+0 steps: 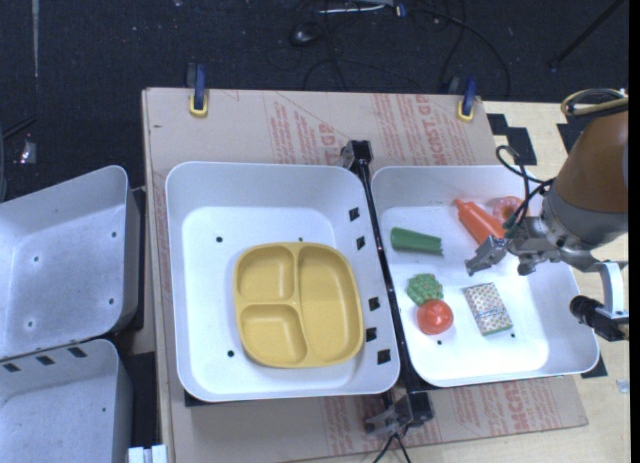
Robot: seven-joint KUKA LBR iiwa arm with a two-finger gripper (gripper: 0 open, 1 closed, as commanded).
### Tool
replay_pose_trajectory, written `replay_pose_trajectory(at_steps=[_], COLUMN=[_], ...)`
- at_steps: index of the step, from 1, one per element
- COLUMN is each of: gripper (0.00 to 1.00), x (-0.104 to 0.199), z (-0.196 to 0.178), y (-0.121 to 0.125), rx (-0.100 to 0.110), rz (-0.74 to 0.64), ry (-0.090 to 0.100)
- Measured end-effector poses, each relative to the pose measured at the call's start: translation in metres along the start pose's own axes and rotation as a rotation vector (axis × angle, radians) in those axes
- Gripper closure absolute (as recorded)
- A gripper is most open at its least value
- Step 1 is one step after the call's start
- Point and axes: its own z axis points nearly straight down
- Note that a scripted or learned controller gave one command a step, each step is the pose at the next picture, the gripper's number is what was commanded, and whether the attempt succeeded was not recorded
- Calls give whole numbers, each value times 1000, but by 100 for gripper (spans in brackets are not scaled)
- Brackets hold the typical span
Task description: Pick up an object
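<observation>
Step in hand, as I judge it: choosing and closing on one item in the right bin (560, 356). Nothing is gripped yet.

Nearest the camera in that bin: a patterned box (488, 308), lying flat and slightly skewed. Just left of it, a red tomato (434, 318), with a green leafy piece (424, 287) touching its upper side. Farther back, a green cucumber (415, 241) lies lengthwise near the divider. Farthest, an orange carrot (478, 219) slants toward the back right, its far end meeting something reddish I cannot make out.

To do this well, I would take the box: it sits apart from its neighbours and lies directly under the tool. Turn the wrist so the fingers straddle its short sides, descend straight, close only once low enough. The tomato would likely roll; the carrot is crowded at its end.

Gripper (494, 256) hovers between carrot and box, above the bin floor, fingers parted with nothing between them. One fingertip points left toward the bin centre. The grey wrist runs right to the orange band (597, 166), the arm entering from the right edge.

The left bin (190, 191) carries a yellow divided plate (298, 303), well apart from the action.
</observation>
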Motion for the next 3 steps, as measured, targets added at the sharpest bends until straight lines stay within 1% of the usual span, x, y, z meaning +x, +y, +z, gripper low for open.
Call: replay_pose_trajectory(at_steps=[1, 2, 3], gripper=[0, 100, 100], x=[1, 0, 10], z=[49, 35, -13], y=[-1, 1, -1], rx=[-2, -7, -11], rz=[1, 1, -3], ry=[-1, -2, -4])
